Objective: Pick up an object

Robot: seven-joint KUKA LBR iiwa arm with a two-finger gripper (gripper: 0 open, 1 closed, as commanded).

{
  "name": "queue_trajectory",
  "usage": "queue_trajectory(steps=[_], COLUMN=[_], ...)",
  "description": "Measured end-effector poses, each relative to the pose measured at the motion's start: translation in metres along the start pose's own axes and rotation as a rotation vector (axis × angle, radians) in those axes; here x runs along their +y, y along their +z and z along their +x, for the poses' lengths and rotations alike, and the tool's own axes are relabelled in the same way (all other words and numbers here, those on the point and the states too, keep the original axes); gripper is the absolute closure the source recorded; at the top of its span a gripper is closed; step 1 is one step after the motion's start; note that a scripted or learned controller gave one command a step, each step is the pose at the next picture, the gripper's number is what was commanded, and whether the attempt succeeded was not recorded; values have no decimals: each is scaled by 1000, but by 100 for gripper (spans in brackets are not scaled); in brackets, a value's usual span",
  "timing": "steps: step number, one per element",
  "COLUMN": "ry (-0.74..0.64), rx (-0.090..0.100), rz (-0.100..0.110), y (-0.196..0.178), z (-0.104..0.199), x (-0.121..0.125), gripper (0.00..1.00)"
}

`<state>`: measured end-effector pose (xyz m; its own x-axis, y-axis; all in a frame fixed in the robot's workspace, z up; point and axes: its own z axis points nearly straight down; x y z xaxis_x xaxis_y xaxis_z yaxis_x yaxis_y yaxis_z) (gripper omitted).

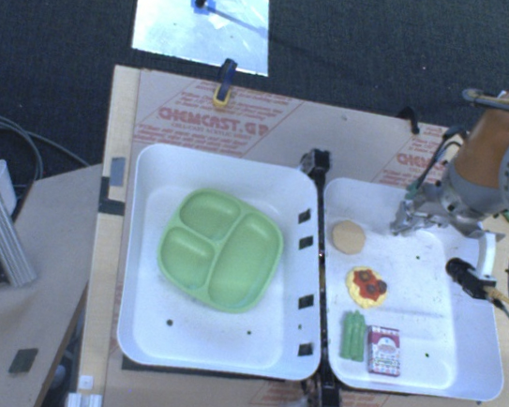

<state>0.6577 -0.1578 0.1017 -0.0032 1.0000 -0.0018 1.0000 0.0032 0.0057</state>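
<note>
Gripper (pixel 407 218): low over far part of view-R bin (pixel 466 372), nr its back wall. Nothing seen in its grasp. Spread or closed: can't make out at this res., so left unstated.

Contents, view-R bin:
- tan round disc (pixel 348 236) (bun or cookie, unclear): by bin's inner wall. Closest obj. to gripper, but apart from it, no contact.
- yellow piece w/ red topping (pixel 367 286): just in front of disc, approx. mid bin.
- green bean bundle (pixel 352 335): toward near edge, lying flat.
- small red box (pixel 385 350): just beside beans, flat on bin floor.

Contents, view-L bin (pixel 137 323):
- green divided plate (pixel 221 250): 3 compartmts, nothing on it.

Progress (judgement): pick not yet made. Every obj. rests on a bin floor, none lifted. Approach looks part-done at most, since gripper is down at bin level but not over any candidate. Left to do: settle on a target (disc likeliest, being nearest), line up above it, descend, close on it, lift clear.
</note>
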Motion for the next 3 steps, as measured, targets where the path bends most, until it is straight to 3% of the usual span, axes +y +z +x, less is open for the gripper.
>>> queue_trajectory(steps=[1,2,3], ry=[-1,-2,-5], rx=[0,-1,5], rz=[0,-4,7], y=[0,-12,-17], z=[0,0,75], x=[0,1,-36], gripper=[0,100,100])
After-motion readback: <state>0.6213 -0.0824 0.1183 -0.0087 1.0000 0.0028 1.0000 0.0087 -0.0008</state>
